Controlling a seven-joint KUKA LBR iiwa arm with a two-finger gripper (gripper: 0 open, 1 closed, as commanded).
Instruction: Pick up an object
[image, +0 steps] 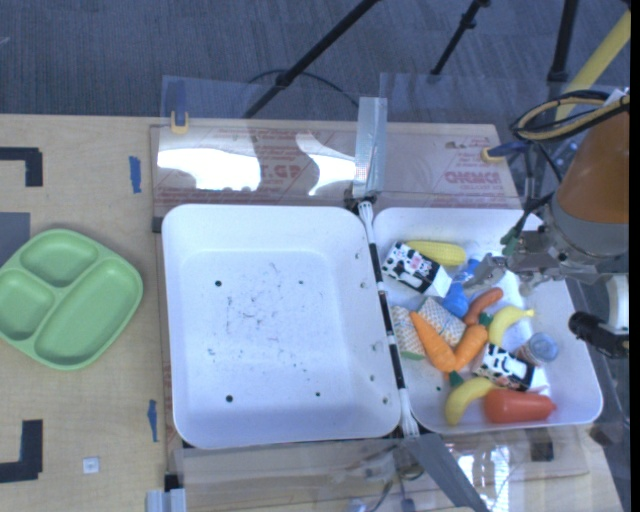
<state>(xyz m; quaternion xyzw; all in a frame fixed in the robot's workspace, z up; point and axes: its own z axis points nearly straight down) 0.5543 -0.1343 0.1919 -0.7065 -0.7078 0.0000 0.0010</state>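
Arm: the grey KUKA arm reaches in from the right edge, its gripper (497, 268) low over the right bin (585, 400).
Pincer: whether released or clenched cannot be told.
Objects: a jumble of toy food lies in that bin, right of centre: carrots (436, 343), bananas (463, 397), a red pepper (518, 405).
Left bin (190, 240): centre frame.
Green divided plate (65, 297): far left, on the bench.

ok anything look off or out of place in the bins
Nothing is spilled or damaged. The toys are all heaped in the right bin, bananas, carrots and a red pepper lying across each other. The left bin bears only faint scuff marks. A green tray sits apart on the bench.
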